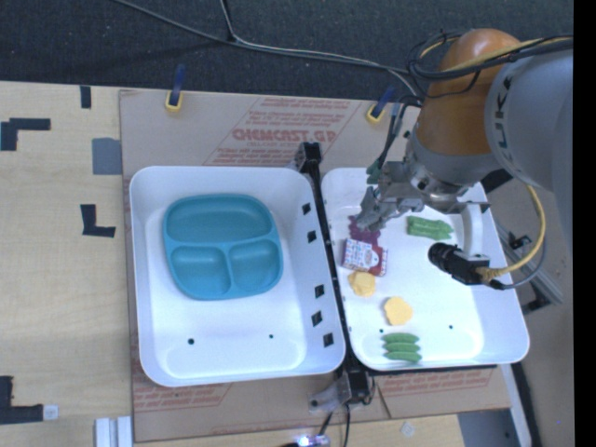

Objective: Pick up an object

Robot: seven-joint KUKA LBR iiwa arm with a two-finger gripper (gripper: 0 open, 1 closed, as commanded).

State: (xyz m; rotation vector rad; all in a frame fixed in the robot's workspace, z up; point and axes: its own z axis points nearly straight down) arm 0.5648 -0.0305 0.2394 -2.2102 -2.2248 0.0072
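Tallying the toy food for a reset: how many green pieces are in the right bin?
2: one green piece near the far side beside the gripper, another near the front edge. The arm may hide more.

bench: light wood top (56, 277) with dark tape marks | brown printed cardboard sheet (270, 133) laid on it, pinned by two yellow clamps (174, 101) | dark carpet-ish floor (112, 35) seen behind, black cables (233, 35) strung across
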